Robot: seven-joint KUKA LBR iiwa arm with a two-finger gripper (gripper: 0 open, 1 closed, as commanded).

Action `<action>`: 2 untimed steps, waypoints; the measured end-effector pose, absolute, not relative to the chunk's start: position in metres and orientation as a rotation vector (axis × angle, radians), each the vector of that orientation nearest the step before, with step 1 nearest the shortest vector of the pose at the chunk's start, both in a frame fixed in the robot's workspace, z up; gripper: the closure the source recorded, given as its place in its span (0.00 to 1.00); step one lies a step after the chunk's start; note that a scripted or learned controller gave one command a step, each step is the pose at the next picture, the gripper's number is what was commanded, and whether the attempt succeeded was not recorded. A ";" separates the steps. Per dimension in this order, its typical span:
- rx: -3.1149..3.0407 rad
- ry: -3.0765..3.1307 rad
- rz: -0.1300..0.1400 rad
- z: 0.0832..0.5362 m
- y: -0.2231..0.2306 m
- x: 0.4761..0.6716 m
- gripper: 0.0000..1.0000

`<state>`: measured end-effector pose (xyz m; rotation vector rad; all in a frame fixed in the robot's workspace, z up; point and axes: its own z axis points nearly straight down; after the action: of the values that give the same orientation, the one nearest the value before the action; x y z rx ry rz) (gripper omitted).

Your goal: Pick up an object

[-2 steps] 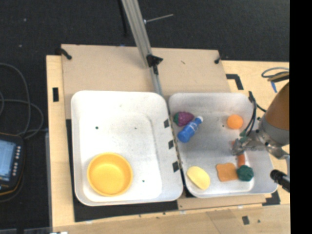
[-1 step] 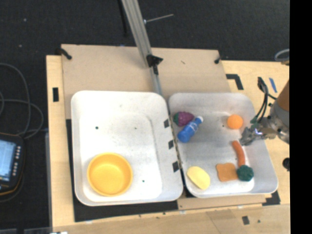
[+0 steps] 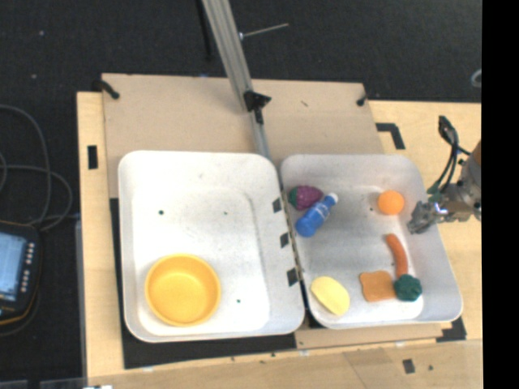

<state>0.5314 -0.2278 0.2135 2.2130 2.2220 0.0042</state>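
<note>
The bench (image 3: 340, 120) is carrying two shallow white bins side by side, so that things can be lifted out of one and dropped into the other. The left bin (image 3: 203, 201) is holding just one item, a yellow bowl (image 3: 182, 288) sitting upright in its near left corner, well apart from everything else. The right bin (image 3: 357, 177) is keeping all the small pieces, and it is here that the picking is likely meant to happen. A blue bottle (image 3: 315, 215) is lying on its side near the inner wall, its cap pointing up and to the right, and it is touching a purple lump (image 3: 306, 195) just behind it. A pale yellow lemon-shaped piece (image 3: 330, 295) is resting near the front edge, with an orange square block (image 3: 376, 286) just beside it and a dark green ball (image 3: 408, 287) touching or nearly touching that block. An orange sausage-shaped piece (image 3: 397, 252) is lying just above the green ball, and an orange ball (image 3: 391, 202) is sitting alone toward the back right. The gripper (image 3: 425, 215) is hanging at the right rim of this bin, close to the orange ball and the sausage-shaped piece, which are probably the easiest targets from there. How far its jaws are standing apart is too blurred to tell, and nothing is visibly being gripped, so the pick is looking not yet done.
</note>
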 end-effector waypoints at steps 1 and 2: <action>2.213 2.227 0.001 0.208 -0.175 0.533 1.00; 2.211 2.228 0.006 0.224 -0.122 0.538 1.00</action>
<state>0.5378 -0.1225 0.2242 2.2111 2.2283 0.0064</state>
